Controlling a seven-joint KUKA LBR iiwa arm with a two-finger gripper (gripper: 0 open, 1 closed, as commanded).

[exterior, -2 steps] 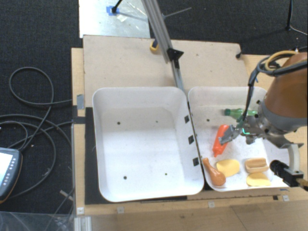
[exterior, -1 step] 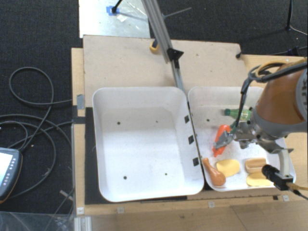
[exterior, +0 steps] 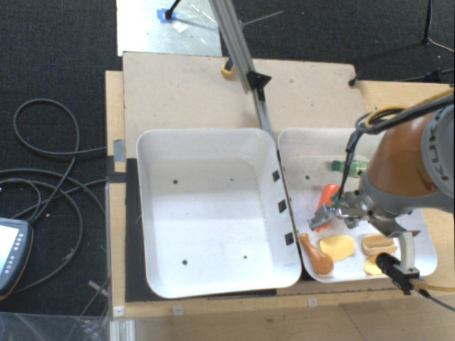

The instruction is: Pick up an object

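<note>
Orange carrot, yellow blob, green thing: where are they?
Orange carrot [exterior: 328, 192], camera view, its upper middle.
Yellow blob [exterior: 337, 247], camera view, its middle.
Green thing [exterior: 347, 166], camera view, its visible left part.

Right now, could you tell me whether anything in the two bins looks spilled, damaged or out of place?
Nothing stands out. The toy foods, a drumstick, a yellow piece and an orange carrot, lie loosely inside the right bin.

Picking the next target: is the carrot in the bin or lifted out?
In the bin: the carrot lies on the right bin's floor.

Open left bin [exterior: 206, 212]; right bin [exterior: 306, 148] crowded around the claw [exterior: 325, 215].
</note>
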